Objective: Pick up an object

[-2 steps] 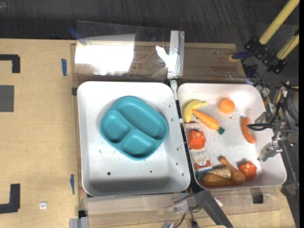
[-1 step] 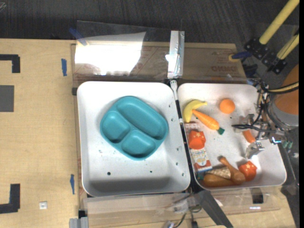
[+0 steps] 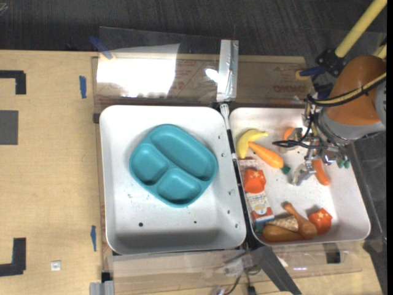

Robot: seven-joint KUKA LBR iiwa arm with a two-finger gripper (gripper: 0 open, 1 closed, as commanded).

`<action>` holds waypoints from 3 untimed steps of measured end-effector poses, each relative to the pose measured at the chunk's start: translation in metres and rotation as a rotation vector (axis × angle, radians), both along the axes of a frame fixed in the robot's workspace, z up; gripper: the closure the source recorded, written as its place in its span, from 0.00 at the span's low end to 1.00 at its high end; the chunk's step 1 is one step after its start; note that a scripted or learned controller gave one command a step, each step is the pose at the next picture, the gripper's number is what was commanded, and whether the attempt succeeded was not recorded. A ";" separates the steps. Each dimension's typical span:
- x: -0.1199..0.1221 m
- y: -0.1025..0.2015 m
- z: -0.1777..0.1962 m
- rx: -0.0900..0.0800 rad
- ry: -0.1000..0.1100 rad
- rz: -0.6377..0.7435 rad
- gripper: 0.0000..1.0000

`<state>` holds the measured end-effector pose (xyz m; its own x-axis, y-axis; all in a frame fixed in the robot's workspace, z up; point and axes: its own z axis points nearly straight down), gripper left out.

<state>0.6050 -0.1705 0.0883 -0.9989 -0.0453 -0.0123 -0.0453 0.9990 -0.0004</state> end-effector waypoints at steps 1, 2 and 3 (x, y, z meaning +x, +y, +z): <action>0.018 0.061 0.000 0.001 -0.001 -0.080 0.00; 0.022 0.060 0.015 -0.002 -0.015 -0.080 1.00; 0.058 0.157 0.104 0.004 -0.005 -0.063 1.00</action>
